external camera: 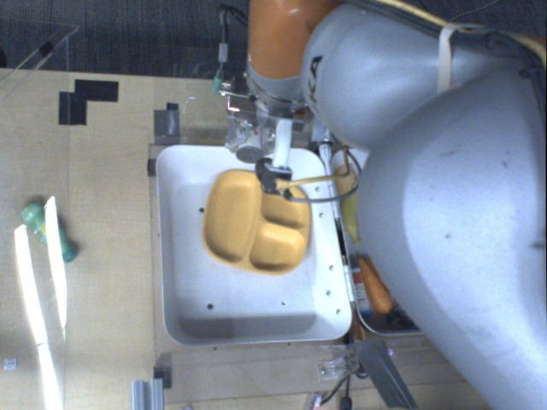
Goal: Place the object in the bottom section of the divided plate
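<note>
Can't tell if the tool (261,148), over the top edge of the yellow plate (255,225) in the white bin (197,306) mid-picture, is apart, together or holding anything; might bump the plate, or miss its bottom part.

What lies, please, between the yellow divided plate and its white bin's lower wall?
Nothing: in the camera view, bare floor runs from the yellow plate to the bin wall.
</note>
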### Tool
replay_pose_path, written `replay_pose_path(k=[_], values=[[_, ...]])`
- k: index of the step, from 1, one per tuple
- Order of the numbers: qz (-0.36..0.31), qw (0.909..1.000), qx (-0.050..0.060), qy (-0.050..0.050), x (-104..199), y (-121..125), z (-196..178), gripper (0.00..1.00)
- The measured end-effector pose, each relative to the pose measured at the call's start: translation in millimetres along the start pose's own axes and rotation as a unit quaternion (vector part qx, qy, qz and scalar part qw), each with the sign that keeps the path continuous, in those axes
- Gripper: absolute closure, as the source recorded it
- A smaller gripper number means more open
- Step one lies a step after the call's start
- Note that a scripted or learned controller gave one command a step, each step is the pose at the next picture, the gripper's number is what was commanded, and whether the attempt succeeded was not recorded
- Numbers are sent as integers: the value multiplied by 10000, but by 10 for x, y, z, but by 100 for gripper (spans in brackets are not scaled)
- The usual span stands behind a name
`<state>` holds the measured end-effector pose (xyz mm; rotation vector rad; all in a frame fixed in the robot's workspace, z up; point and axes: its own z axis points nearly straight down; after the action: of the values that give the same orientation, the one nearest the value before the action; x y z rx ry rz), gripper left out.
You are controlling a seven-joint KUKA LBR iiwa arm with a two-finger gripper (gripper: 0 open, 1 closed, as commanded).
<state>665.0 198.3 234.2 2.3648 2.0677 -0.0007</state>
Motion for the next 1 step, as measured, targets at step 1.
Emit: replay_pose_path(k=[1], values=[[1270,9919,29,-12,-245,-702,260,100]])
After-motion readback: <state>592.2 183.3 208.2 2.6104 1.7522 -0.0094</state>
